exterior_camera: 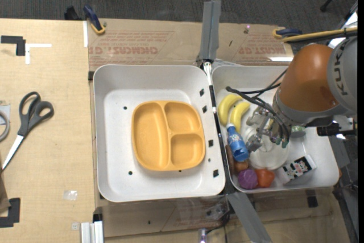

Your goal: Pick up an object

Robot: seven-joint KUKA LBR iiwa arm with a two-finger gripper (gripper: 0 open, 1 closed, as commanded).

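Gripper (266,135) lowered into right bin (324,176) beside blue bottle (237,143) and bananas (233,108). Pincer state cannot be told; clutter obscures it. One item should be isolated, approached vertically.

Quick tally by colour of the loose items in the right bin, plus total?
Yellow: 1, banana bunch
Blue: 1, bottle
Purple: 1, round piece
Orange-red: 1, round piece
Brown: 1, small piece
Black and white: 1, small item
Clear/white: 1, piece under the gripper, partly hidden
Total: 7 that I can make out
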